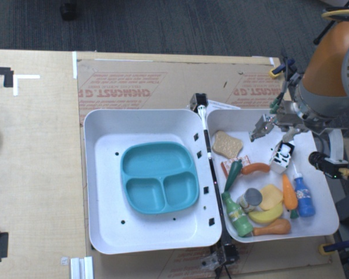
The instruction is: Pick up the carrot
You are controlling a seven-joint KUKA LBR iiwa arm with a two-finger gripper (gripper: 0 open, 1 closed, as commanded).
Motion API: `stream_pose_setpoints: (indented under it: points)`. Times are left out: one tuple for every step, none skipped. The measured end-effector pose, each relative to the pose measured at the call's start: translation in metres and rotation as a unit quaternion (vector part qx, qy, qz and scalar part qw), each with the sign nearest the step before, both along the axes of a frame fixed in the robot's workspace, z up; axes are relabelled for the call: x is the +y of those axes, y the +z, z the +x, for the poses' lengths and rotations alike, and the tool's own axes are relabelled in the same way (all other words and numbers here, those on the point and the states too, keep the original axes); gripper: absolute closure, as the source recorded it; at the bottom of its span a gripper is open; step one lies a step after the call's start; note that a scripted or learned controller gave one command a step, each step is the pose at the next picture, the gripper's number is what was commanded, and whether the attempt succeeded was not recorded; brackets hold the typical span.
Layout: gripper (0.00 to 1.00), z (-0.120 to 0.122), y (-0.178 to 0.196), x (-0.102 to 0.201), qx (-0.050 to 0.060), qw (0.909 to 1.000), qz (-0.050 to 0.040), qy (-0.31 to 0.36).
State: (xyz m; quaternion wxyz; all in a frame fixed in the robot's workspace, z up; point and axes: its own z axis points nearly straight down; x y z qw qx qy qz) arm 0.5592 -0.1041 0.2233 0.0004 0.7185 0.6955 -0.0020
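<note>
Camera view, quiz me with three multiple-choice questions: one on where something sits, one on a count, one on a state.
1. Where is the plate?
A. Right bin
B. Left bin
C. On the bench outside the bins

2. How many compartments does the plate have?
A. Two
B. Five
C. Three

3. What is the carrot's state?
A. Lying in the right bin
B. Lifted in the end effector
C. Standing on the plate

Answers:
1 B, the plate lies in the left bin.
2 C, one long section above two smaller ones.
3 A, the carrot lies in the right bin beside the blue bottle.
</note>
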Motion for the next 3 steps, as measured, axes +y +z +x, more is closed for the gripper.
stream_pose_setpoints:
  points:
    - [0.00, -0.078, -0.117, -0.034, 0.001, 1.0000, 0.0017, -0.003]
    - [0.00, -0.081, -0.132, -0.063, 0.000, 0.9881, 0.0021, 0.154]
    - [1.00, -0.078, -0.122, -0.063, -0.003, 0.9884, 0.0012, 0.152]
